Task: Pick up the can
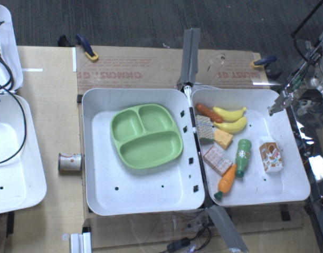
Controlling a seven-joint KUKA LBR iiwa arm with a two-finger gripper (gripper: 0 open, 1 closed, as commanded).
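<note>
The can (70, 163) is small and silver with an orange-brown label. It lies on its side on the wooden bench, just outside the left wall of the left bin (93, 141). My gripper (275, 106) hangs over the far right edge of the right bin (288, 188), far from the can, with nothing seen in it. The arm behind it is mostly cut off by the frame's right side.
A green divided plate (146, 136) lies in the left bin. The right bin holds two bananas (230, 119), a sausage (208, 112), a green bottle (242, 156), a carrot (226, 181), a small carton (271, 157) and some blocks (217, 159). White equipment with a black cable (8, 141) stands at the left.
</note>
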